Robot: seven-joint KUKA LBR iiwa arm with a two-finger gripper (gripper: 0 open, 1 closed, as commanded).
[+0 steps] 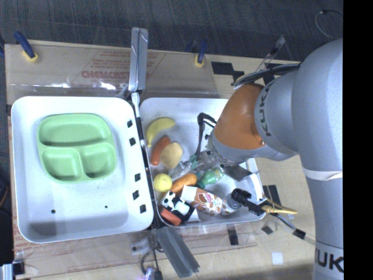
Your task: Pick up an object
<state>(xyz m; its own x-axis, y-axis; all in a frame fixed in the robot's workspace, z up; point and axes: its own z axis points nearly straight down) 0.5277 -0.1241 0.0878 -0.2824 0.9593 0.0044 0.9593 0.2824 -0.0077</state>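
Gripper low over clutter in right bin, finger state cannot be told; best settle squarely on one item, e.g. carrot, before lifting.

Two bins sit side by side on the tabletop. A divided tray lies in the left bin. Toy foods crowd the left half of the right bin: a banana at the back, a lemon nearer the front, a carrot just right of it.
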